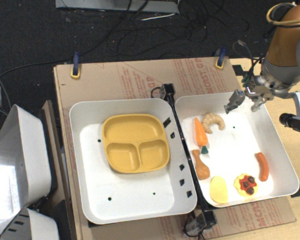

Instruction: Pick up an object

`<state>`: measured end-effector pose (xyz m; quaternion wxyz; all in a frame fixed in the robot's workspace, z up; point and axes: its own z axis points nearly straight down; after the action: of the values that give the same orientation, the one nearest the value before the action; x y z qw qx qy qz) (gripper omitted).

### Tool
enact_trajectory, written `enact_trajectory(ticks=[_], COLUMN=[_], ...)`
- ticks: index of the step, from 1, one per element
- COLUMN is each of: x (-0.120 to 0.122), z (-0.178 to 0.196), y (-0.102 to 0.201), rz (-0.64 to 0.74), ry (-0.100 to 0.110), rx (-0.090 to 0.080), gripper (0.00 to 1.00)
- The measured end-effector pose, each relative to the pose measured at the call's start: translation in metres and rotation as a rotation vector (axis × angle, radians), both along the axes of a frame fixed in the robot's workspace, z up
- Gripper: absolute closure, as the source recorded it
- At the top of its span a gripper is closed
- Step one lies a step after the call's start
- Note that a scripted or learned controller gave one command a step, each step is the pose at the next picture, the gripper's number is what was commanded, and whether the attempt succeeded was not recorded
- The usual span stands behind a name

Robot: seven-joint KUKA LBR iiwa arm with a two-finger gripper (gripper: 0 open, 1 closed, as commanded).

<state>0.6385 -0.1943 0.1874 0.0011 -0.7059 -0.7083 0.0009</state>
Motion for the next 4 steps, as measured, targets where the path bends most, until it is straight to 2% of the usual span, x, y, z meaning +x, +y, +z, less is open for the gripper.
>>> enact_trajectory(ticks=[2, 3, 4], x=[0.000, 0.002, -0.003], z=[-0.097, -0.082, -0.020], y=[0.005, 0.005, 0.004], rz=[0.001, 0.002, -0.002], ry=[0.000, -0.007, -0.009], rx=[0.000, -0.002, -0.002], gripper=[0.00, 1.00, 1.00])
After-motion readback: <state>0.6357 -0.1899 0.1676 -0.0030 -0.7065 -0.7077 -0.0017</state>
